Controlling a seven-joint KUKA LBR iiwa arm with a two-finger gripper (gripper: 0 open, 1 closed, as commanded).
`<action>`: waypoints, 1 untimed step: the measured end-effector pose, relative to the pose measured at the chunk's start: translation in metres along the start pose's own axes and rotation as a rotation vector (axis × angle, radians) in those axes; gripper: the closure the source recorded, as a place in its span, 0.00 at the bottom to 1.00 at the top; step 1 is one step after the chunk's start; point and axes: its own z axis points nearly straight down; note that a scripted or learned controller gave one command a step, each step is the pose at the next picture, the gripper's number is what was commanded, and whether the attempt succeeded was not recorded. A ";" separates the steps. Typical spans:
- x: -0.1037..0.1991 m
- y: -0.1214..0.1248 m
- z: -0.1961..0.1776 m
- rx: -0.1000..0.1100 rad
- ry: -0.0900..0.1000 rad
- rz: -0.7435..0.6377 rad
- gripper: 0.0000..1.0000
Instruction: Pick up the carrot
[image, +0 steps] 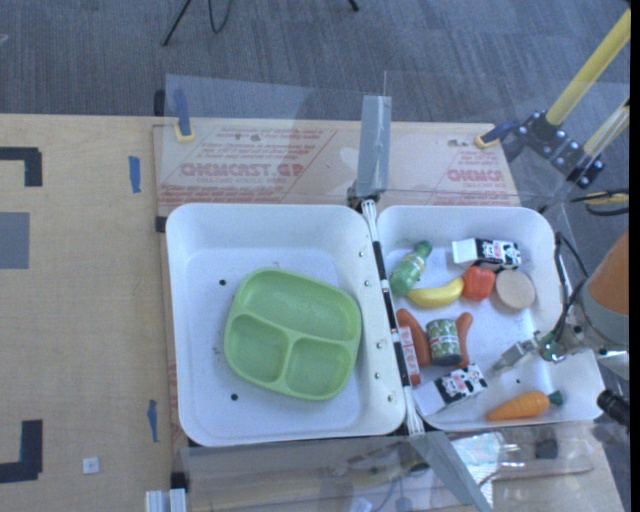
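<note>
The carrot (520, 405) is orange with a green stub at its right end. It lies on its side near the front right corner of the right bin (540, 222). My gripper (522, 353) reaches in from the right and sits just behind the carrot, apart from it. Nothing shows in its grasp. The orange band of the arm (612, 290) is at the right edge.
The right bin also holds a green bottle (410, 267), a banana (436, 293), two small milk cartons (488, 251) (460, 384), a red piece (479, 282), a beige disc (516, 290), a green can (443, 340) and two sausages (413, 337). A green divided plate (292, 333) lies in the left bin (200, 240).
</note>
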 end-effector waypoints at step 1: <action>-0.007 -0.005 0.001 0.006 -0.008 -0.335 0.00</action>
